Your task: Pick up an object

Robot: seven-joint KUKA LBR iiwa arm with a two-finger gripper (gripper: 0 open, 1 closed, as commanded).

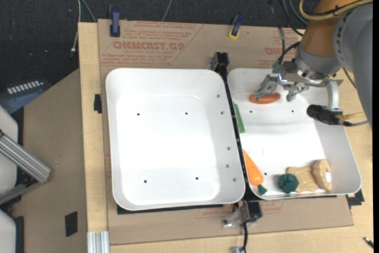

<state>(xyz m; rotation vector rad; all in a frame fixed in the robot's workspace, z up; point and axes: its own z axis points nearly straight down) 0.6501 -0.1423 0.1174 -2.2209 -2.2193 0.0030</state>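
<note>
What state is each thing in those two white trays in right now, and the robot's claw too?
Gripper: low over the far end of the right bin, fingers touching an orange-red piece; grip unclear.
Orange-red piece: flat on the bin floor.
Carrot: lying against the right bin's left wall.
Dark green piece: by the near wall.
Two tan pieces: side by side next to it.

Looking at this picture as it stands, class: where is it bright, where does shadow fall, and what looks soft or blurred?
Camera view: even overhead light, the left bin glaring near-white with faint shading along its rim; soft shadow under the gripper over the orange piece in the right bin; the arm's orange band looks slightly soft.
</note>
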